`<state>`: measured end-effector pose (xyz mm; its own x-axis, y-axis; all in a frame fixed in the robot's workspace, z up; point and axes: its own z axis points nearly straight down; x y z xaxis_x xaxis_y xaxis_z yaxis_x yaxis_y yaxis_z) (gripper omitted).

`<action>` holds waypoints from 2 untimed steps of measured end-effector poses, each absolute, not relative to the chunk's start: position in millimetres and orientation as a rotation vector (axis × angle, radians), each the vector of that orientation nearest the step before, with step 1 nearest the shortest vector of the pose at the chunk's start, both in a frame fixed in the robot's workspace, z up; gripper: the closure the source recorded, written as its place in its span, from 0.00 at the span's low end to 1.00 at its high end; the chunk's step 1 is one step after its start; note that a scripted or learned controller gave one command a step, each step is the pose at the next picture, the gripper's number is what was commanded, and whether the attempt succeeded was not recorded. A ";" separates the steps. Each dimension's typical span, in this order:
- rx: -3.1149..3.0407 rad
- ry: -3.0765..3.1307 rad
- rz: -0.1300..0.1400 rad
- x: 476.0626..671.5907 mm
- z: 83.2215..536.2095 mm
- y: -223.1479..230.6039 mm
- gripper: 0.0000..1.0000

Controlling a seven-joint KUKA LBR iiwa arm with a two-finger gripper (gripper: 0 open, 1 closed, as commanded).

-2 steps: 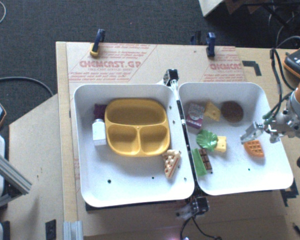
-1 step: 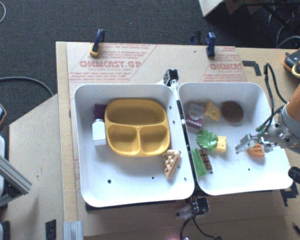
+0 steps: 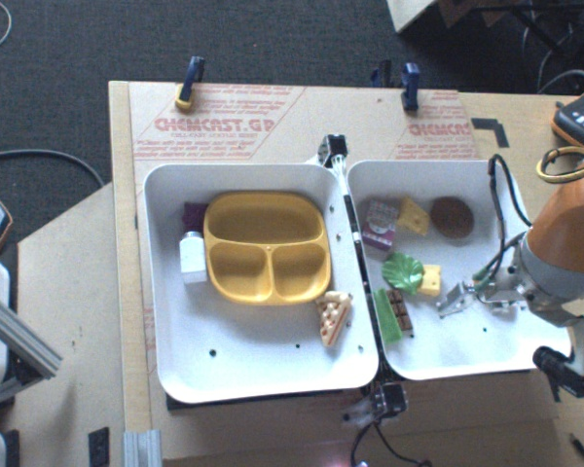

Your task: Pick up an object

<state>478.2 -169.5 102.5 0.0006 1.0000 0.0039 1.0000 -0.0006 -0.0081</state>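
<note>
Objects for picking lie in both bins. Looking down from above, the right bin (image 3: 526,358) has a purple packet (image 3: 380,230), a yellow wedge (image 3: 414,216) and a brown disc (image 3: 453,217) along its far side, and nearer the middle a green leaf (image 3: 403,270) touching a yellow cube (image 3: 430,279), with a green-and-brown bar (image 3: 393,314) by the left wall. The gripper (image 3: 455,302) sits low over the bin floor just right of the cube; its fingers look slightly spread with nothing between them (the small metal tips are hard to read). The left bin (image 3: 175,358) holds a yellow divided tray (image 3: 268,247), a white bottle (image 3: 193,258) touching its left edge, a dark purple piece (image 3: 195,212) behind the bottle, and a pizza slice (image 3: 334,317) at the tray's near right corner.
</note>
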 end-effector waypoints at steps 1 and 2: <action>-2.218 -2.217 0.002 477.5 83.1 -168.5 0.00; -2.223 -2.218 0.000 478.3 94.8 -169.2 1.00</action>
<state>478.3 -169.2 94.8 0.0023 1.0000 0.0007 1.0000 -0.0023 -0.0003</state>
